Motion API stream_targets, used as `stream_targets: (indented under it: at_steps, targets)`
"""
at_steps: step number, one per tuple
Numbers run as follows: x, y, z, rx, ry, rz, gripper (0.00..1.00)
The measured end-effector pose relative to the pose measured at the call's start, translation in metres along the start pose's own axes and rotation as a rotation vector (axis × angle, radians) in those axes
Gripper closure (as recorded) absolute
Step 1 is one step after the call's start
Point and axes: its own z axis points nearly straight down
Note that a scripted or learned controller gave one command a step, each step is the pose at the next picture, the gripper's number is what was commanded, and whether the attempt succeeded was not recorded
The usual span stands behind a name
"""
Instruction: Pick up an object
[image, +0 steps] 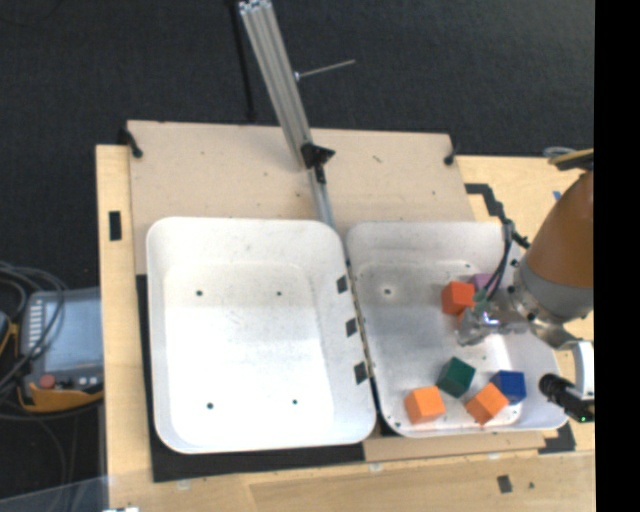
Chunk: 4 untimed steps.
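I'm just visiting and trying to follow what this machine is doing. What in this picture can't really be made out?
- Pincer: in the camera view it is a small blurred grey shape; open or shut can't be told.
- Small purple object: mostly hidden behind the red-orange block and the arm; shape unclear.
- Grey robot arm: cut off by the view's right side.
- Dark specks on the right white plastic bin: too small to identify.

Five blocks lie in the right bin, beside the left bin.

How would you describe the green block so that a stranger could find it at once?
Look in the right-hand bin, toward its near edge, where four blocks cluster. The green block is the dark one above the two orange ones, left of the blue.
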Motion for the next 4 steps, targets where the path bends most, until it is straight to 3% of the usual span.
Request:
stream_targets:
  at_steps: [1,2,4]
  targets:
    - [-0.003,-0.003,-0.063,-0.001,0.0,-0.013,1.0]
    - [-0.004,-0.001,-0.102,0.001,0.001,-0.014,1.0]
    - [0.093,0.028,-0.092,0.009,0.002,-0.015,1.0]
